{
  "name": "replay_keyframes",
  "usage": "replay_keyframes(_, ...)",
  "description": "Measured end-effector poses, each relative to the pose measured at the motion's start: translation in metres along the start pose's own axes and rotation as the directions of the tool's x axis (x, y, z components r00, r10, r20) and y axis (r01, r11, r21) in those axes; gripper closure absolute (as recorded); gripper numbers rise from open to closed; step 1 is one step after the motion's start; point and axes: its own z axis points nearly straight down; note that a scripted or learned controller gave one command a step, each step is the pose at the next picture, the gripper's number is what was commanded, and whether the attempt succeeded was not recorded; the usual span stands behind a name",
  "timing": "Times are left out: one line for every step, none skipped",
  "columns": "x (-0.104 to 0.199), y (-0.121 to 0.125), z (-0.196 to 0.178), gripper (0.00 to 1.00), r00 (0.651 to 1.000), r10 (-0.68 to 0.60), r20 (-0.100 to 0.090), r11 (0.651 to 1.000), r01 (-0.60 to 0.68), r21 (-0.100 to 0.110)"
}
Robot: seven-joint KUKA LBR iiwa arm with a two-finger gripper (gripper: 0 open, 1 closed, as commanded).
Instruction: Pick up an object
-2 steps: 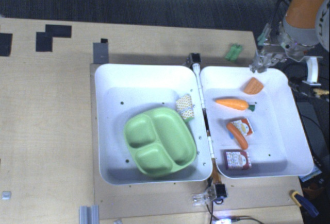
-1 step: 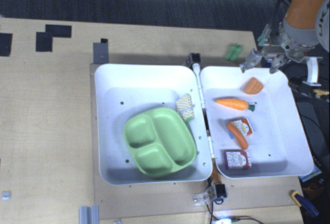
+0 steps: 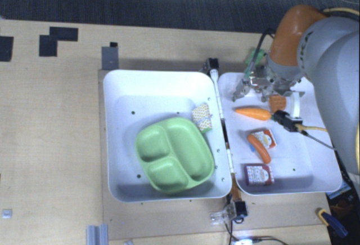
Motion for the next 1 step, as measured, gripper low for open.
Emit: replay_keyframes(0.0005, 0.0012, -0.0112, 1.00, 1.000, -0.003, 0.000, 1.000, 0.003, -0.003)
